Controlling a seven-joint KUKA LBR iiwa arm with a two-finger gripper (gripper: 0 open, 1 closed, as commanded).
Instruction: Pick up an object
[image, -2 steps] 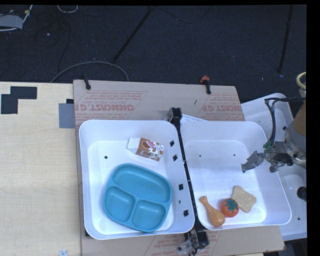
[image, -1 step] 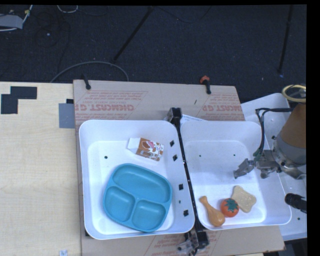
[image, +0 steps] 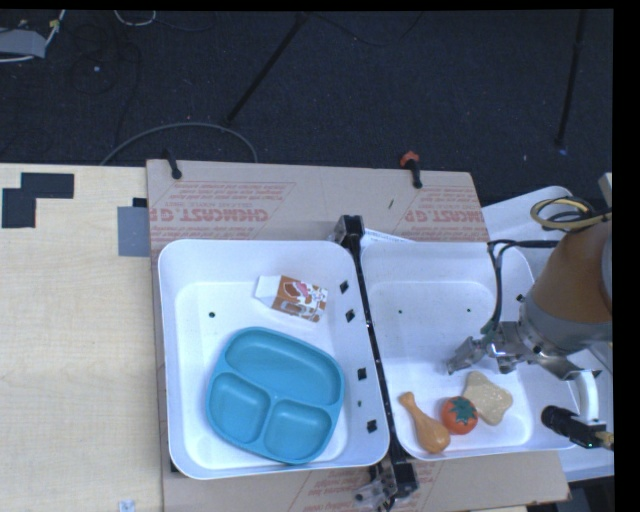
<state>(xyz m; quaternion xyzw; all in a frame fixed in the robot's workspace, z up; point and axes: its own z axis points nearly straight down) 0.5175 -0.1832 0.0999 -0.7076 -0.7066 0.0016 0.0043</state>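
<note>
the arm comes in from the right, and its gripper (image: 487, 353) hangs low inside the right bin (image: 430, 290), just above a pale, bread-like slice (image: 489, 396) near the bin's front right corner. whether the gripper is spread or pressed together, i cannot tell from up here; nothing is visibly pinched in it. touching the slice on its left is a small red tomato-like ball with a green top (image: 460, 415), and just left of that lies a tan drumstick (image: 426, 424), angled toward the front wall. those three crowd together along the front edge, so the wall and the neighbours sit close around each piece. a black cable (image: 497, 270) loops over the bin's right rim behind the wrist. the left bin (image: 185, 300) holds a blue divided plate (image: 276, 393) and, near its back wall, a small printed carton (image: 291, 296) lying flat, well apart from the plate.
</note>
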